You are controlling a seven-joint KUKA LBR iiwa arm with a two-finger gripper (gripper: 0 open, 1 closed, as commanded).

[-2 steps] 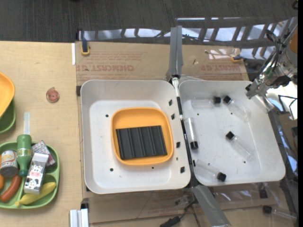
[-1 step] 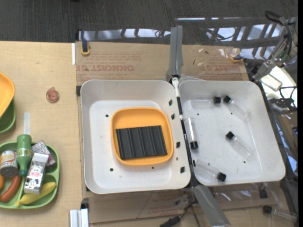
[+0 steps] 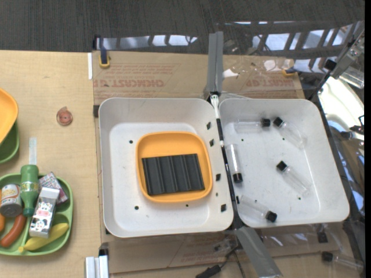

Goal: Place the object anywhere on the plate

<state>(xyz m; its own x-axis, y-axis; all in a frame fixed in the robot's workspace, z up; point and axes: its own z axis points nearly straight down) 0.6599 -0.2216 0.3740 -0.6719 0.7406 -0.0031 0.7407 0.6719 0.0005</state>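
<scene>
Vials, five clear ones with black caps, all sit in the right bin, well apart from the plate. Going across:

At the far left edge of the wooden table there's a slice of an orange bowl stacked on something green. Just to its 3 o'clock is a small pinkish round thing, can't tell what it is. Down at 7 o'clock of the whole scene is a green tray packed with toy food: a green bottle, a can, a little carton, a banana and a reddish sausage.

Next is the left bin, sitting on a sheet of cardboard. The orange plate is pretty much dead centre in it, with a black ribbed pad lying flat on top and covering most of its middle.

Then the right bin. First vial lies along the wall at 9 o'clock, cap toward 6. Second vial is up at 11 o'clock, and its cap is just beside the cap of the third vial, which slants off toward 2 o'clock. Fourth vial is near the centre, slanting toward 4 o'clock. Fifth vial is down at 7 o'clock, near the front wall.
</scene>
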